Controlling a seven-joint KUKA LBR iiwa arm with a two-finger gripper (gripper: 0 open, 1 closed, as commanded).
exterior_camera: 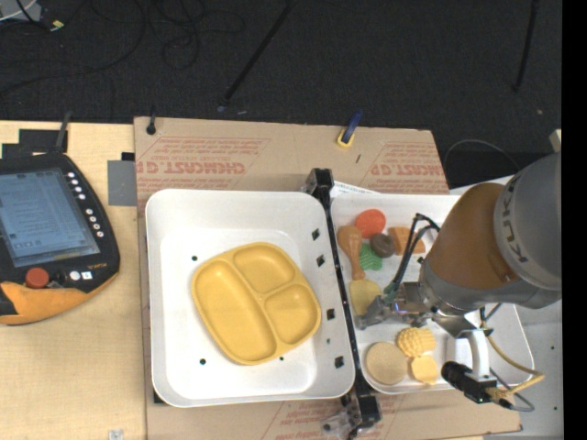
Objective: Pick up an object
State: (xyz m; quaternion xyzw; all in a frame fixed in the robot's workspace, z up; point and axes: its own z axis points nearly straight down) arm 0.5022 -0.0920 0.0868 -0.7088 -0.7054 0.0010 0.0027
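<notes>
The right bin (514, 337) holds several toy foods: a red tomato (371, 221), an orange piece (349, 241), a green piece (370, 258), a pale yellow piece (363, 292), a knobbly yellow corn piece (415, 340) and a round beige disc (385, 364). My gripper (378, 311) is low in this bin, just below and right of the pale yellow piece and up-left of the corn. The grey and orange arm (486, 246) covers the bin's right part. Nothing is clearly seen held.
The left bin (174, 218) carries a yellow divided plate (255, 301). A black divider (336, 282) runs between the bins. A teach pendant (50, 236) lies on the bench at the far left. Cables hang by the wrist (477, 374).
</notes>
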